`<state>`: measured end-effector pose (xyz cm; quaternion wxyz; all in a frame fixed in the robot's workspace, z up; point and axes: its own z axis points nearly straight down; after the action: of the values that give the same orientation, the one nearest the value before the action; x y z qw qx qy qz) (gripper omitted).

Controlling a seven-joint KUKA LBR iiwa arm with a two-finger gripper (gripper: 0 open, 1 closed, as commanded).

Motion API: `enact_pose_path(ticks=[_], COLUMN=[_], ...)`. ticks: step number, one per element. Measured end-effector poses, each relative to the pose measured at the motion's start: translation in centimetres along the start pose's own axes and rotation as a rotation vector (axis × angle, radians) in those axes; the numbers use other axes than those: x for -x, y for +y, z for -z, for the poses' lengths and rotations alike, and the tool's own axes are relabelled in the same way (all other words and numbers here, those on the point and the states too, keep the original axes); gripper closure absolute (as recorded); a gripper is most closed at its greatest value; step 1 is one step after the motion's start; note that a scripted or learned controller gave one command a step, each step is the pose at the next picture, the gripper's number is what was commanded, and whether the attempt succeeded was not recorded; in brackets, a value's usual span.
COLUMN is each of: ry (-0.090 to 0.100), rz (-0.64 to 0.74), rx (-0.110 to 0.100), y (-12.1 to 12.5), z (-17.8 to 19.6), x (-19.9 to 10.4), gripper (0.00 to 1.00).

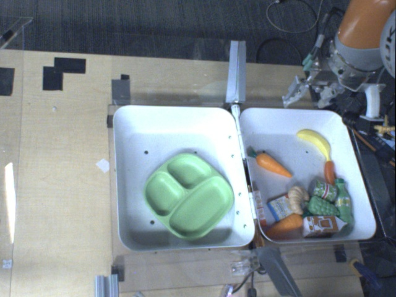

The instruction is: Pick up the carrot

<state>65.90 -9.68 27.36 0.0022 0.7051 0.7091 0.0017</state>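
Across the bench sit two white bins side by side. One green plate (189, 195) with three sections lies in the left bin (130, 166), and it is the single item there. Every other item sits in the right bin (278, 129). One carrot (271, 163) lies near that bin's left wall, its green top toward the divider and its tip pointing right and down; it touches nothing else. One banana (315, 143) lies toward the back right. Below it is one small orange-red piece (330, 171), too small to name. Along the front edge is a cluster: two green packs (328, 197), one brown carton (322, 226), one blue and white box (281, 207), one pale lumpy piece (297, 195) and one orange rounded item (286, 225). One gripper (304, 91) hangs past the back rim of the right bin, well apart from the carrot and holding nothing; how wide its fingers stand I cannot tell.
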Motion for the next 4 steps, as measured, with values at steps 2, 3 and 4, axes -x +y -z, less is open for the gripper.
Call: enact_pose_path(ticks=[2, 3, 4], ry=[0.002, 0.001, 0.001], rz=[0.222, 0.214, 0.043], rx=[-0.001, -0.001, -0.003], y=[-10.5, -14.2, -11.7], z=[-8.8, -8.8, -16.1], x=[-9.4, -6.9, -1.0], gripper=[0.0, 0.0, 0.0])
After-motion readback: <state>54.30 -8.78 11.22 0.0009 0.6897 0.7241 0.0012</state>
